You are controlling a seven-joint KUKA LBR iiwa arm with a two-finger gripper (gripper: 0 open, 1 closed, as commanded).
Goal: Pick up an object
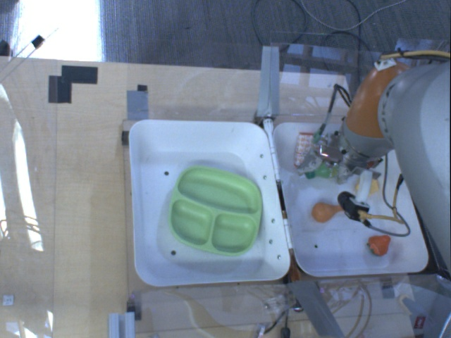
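Two bins share the desk (84, 189), and in the right bin (416, 263) we hang the pincer (325, 153) near its far wall, grip unreadable, judging we are mid-approach and must next descend squarely onto the orange object (323, 212) just nearer us.

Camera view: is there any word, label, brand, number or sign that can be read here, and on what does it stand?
No text can be read.
The small packet at the right bin's far left corner has red and white print, too blurred to read.
The green divided plate in the left bin bears no marking.
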